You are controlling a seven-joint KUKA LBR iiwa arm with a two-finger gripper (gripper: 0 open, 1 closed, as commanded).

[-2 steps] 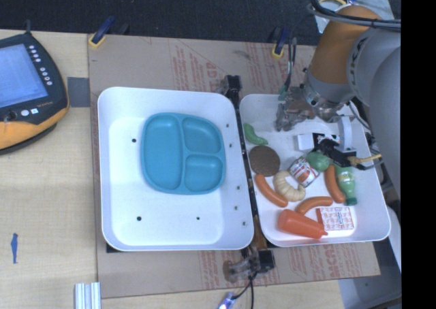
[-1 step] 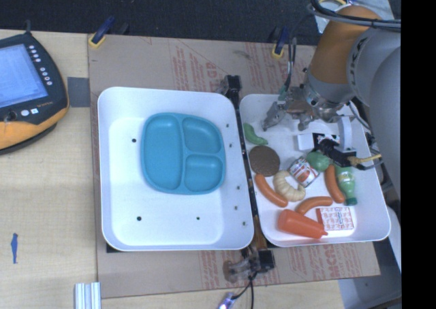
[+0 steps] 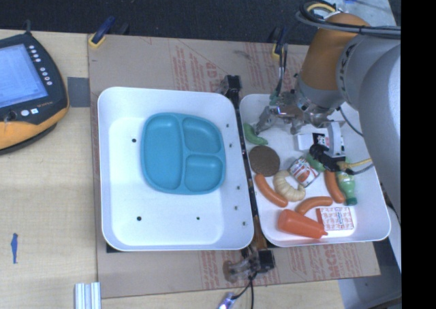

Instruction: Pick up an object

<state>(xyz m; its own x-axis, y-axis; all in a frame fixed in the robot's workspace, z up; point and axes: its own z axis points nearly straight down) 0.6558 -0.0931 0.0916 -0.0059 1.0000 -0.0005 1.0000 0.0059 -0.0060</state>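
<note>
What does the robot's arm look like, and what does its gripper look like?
The arm is a thick, rounded grey body with a wide orange band above the wrist. Thin cables run along it. The gripper is small, dark metal, with thin fingers.

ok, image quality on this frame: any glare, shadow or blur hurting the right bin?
Camera view: lighting even, no hard glare on the right bin; soft shadows only under the arm; gripper region is cluttered and slightly soft; small items like the sausage stay legible; the divided blue plate is sharp.
</note>
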